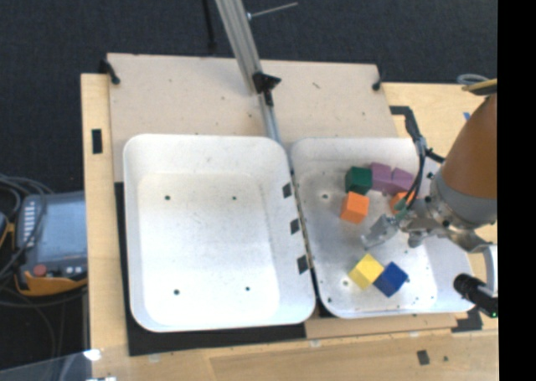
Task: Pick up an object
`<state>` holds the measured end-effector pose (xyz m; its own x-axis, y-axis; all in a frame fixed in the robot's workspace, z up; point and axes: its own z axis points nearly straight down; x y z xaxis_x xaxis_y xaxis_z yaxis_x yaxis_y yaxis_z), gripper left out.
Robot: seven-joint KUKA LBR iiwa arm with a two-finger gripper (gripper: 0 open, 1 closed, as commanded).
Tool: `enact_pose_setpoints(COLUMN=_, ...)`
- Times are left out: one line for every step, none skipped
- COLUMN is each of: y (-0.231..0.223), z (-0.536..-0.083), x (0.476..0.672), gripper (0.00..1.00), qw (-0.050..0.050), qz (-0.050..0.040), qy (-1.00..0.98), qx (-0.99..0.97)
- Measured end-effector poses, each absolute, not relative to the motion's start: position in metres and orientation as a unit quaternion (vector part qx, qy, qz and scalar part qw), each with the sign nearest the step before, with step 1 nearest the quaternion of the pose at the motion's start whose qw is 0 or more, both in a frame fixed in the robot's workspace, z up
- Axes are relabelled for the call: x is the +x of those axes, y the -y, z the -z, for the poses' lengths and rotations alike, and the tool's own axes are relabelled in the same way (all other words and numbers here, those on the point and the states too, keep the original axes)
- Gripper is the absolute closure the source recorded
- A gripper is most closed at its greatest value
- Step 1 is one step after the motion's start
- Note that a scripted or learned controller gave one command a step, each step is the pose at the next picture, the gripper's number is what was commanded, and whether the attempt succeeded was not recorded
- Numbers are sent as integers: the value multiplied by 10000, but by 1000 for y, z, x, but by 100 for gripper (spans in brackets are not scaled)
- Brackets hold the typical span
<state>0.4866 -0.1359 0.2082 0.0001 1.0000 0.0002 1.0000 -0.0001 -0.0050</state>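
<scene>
**Ana:** Over the right bin [335,304], near its middle, hangs the gripper [387,229]. I cannot tell how it stands; it is a small grey blur against the white floor, and no block shows in it.

**Ben:** So nothing picked up yet, as far as one can judge?

**Ana:** That is my reading. The blocks all lie on the bin floor. The orange block [355,207] sits just up and left of the gripper, the nearest of them. Above that is the green block [359,178], with the purple block [391,177] touching or almost touching its right side. Lower down, the yellow block [367,271] and the blue block [391,279] lie against each other, corner to side.

**Ben:** Why is the tool placed there, between the groups?

**Ana:** My guess is that it is lined up on bare floor beside the orange one, which stands apart from its neighbours and so would be easier to take than a paired block.

**Ben:** And the arm?

**Ana:** The arm [473,162] comes in from the right edge, its orange band big in the view, the grey wrist below it bent down towards the bin. The left bin [134,203] is well apart from all this.
</scene>
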Motion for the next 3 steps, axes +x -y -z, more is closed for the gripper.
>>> enact_pose_setpoints(y=137, z=-145, x=489, gripper=0, qw=22, qz=-19, qy=7069, qx=-7073)
enact_pose_setpoints(y=138, z=-99, x=490, gripper=0, qw=-19, qz=10, qy=7067, qx=-7075)
enact_pose_setpoints(y=139, z=-109, x=491, gripper=100, qw=-37, qz=23, qy=7049, qx=-7093)
